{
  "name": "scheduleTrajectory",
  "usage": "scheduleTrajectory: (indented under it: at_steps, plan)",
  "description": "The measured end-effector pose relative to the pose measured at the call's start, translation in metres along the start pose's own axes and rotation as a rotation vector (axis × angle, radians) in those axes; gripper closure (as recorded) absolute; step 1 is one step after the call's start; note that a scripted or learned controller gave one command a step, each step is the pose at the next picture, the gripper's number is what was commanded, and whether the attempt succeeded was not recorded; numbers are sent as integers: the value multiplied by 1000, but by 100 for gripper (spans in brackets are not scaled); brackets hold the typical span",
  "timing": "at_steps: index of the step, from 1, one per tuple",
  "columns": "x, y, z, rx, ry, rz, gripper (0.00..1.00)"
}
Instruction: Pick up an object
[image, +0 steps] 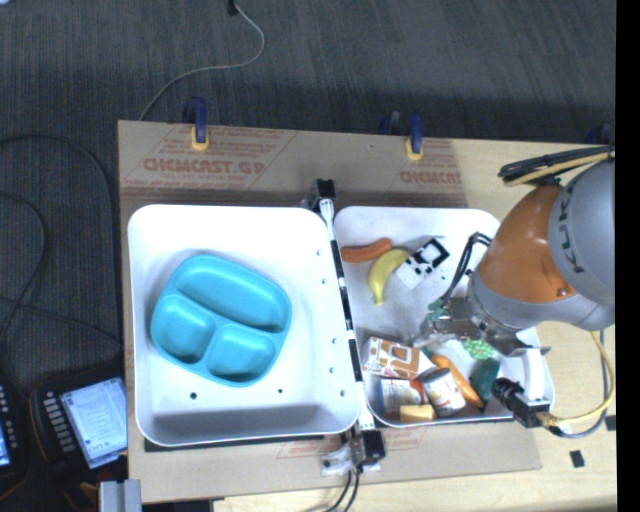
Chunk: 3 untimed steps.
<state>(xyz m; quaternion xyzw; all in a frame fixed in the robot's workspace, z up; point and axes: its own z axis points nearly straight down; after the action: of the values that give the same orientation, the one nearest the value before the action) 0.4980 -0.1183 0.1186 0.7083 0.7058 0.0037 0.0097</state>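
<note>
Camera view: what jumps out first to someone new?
The blue tray, three compartments, sits alone in the left bin. The arm, grey with an orange band, reaches from the right over the right bin, whose near end is crowded with small items. A banana and a hot dog lie apart at its far end.

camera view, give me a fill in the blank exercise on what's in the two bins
1. The blue divided tray lies in the ____ bin as the camera sees it.
2. The tray has ____ compartments.
3. The banana lies just below an orange ____.
4. The arm hangs over the ____ bin.

Missing words: left; three; hot dog; right
</note>
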Motion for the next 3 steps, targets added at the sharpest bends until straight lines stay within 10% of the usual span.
scheduleTrajectory:
  at_steps: [1,2,3]
  plan:
    - [0,0,0,0,0,0,0]
    - [0,1,-10,0,0,0,100]
    - [0,1,-9,0,0,0,0]
